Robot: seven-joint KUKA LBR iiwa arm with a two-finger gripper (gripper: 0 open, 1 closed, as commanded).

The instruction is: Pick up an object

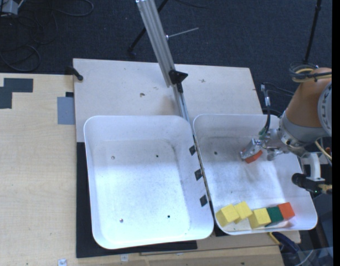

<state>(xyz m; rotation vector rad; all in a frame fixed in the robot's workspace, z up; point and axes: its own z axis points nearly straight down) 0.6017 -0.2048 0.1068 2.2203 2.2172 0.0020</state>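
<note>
My gripper (254,153) hangs over the middle of the right bin (231,127), at the end of the grey arm with its orange band (304,101) coming in from the right. A small red block (251,157) shows between the fingertips, lifted a little off the bin floor, and the gripper is shut on it. Along the bin's near wall lie three yellow blocks (228,214), (243,209), (260,217), a green block (275,213) and an orange-red block (286,209).
The left bin (95,148) stands beside the right one, with black clips (198,174) along their shared wall. A slanted aluminium rail (159,43) rises behind the bins. Cables and a black fitting (305,182) hang by the arm at the right.
</note>
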